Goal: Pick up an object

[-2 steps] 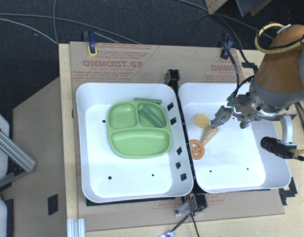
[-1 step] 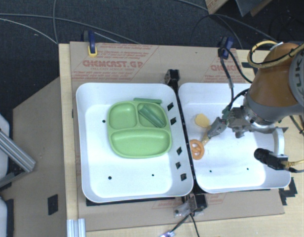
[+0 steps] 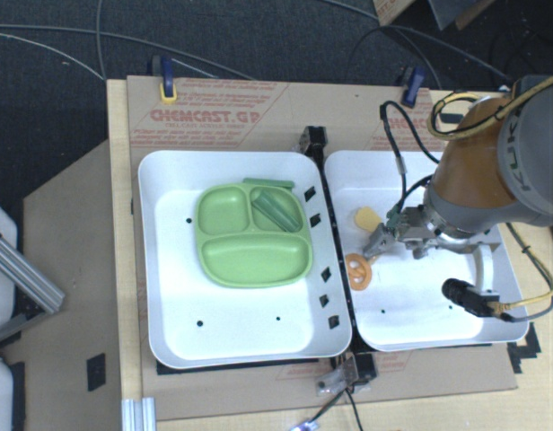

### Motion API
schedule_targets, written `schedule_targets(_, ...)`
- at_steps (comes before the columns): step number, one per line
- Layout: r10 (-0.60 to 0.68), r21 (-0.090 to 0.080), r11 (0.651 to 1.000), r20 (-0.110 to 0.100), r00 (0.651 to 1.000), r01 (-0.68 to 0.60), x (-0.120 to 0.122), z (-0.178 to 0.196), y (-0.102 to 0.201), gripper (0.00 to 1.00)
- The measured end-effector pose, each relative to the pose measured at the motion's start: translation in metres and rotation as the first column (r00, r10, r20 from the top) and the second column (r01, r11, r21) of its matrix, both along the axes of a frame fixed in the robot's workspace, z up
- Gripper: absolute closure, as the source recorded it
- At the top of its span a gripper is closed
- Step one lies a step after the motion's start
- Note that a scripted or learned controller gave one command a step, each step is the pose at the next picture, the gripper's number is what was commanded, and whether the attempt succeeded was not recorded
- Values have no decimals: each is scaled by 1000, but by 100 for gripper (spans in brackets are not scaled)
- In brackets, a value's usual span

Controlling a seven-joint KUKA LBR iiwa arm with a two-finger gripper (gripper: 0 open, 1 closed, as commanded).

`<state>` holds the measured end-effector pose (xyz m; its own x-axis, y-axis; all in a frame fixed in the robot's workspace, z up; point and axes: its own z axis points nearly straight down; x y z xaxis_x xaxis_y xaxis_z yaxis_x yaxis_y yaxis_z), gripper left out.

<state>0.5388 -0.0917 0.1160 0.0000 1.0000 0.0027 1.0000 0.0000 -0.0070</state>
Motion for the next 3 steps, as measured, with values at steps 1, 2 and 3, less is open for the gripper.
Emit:
schedule_targets(1, -2, -1, 1000, 6, 1000, 2, 1, 14, 0, 100)
schedule_targets(2, 0, -3, 1000, 12, 1000, 0, 1, 57, -2, 100)
schedule_targets(3, 1, -3, 1000, 13, 1000, -1, 6, 101, -1, 100)
